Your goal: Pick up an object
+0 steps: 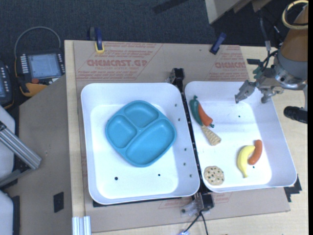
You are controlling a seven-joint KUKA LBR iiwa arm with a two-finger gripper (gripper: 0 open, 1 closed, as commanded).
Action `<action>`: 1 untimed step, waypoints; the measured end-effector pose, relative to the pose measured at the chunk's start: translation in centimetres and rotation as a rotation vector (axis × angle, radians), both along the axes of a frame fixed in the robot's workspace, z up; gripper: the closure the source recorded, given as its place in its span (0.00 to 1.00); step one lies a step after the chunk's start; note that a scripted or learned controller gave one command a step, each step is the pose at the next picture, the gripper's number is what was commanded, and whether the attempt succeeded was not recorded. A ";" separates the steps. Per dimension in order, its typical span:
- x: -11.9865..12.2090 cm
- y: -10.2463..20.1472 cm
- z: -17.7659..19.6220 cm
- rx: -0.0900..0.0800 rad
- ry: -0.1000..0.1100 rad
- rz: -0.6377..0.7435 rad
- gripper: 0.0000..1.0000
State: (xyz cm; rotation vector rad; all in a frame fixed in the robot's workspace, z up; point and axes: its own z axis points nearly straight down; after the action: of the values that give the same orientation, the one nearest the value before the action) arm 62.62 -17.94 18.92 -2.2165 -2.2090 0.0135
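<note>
**Spotter:** Nearest you, right bin (274, 131): cookie (213, 175) at the near left corner, flat, thin, likely brittle at the edge. Hard to get fingers under it.

**Operator:** Better candidates?

**Spotter:** Just beyond, toward the right: banana (243, 160) with a sausage (255, 152) lying against its far side, touching. Both look like light plastic toys, smooth, curved, inclined to squirt out of a pinch. You'd want to take the banana across its thick middle, but the sausage crowds one side.

**Operator:** Middle of the bin?

**Spotter:** Cone (211, 135), ridged, looks grippy, lying on its side apart from the rest. I'd judge it your easiest hold, across the wide end. Past it, a carrot (204, 115) resting against a green pepper (195, 107), hard by the left wall; the wall blocks one finger there.

**Operator:** Left bin?

**Spotter:** Blue divided plate (141, 132), broad and stiff, no easy edge.

**Operator:** And the gripper?

**Spotter:** Gripper (252, 95) hangs over the far right corner, fingers (241, 96) spread apart, nothing between them, well clear of every object.
</note>
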 end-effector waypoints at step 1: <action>0.3 0.1 1.0 -0.003 -0.016 0.004 0.00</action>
State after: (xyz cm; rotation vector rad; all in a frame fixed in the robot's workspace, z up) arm 62.94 -17.87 19.91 -2.2219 -2.2223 -0.0004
